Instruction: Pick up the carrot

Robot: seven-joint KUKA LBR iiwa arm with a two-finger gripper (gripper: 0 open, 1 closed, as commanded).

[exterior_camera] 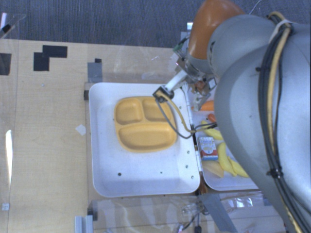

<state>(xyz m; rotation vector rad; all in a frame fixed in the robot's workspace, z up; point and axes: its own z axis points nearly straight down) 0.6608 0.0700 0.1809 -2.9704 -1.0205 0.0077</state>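
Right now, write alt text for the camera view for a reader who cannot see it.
A large grey robot arm reaches in from the right over two white bins, covering much of the right bin. The left bin holds a yellow divided tray; an orange carrot, bananas and a small carton show in the right bin.

A single fixed camera is mounted above the table (43, 130), looking down at a slant. The left bin (104, 178) lies fully in frame; right of it, the arm (262, 96) stands close to the lens and covers most of the right bin (214, 181).
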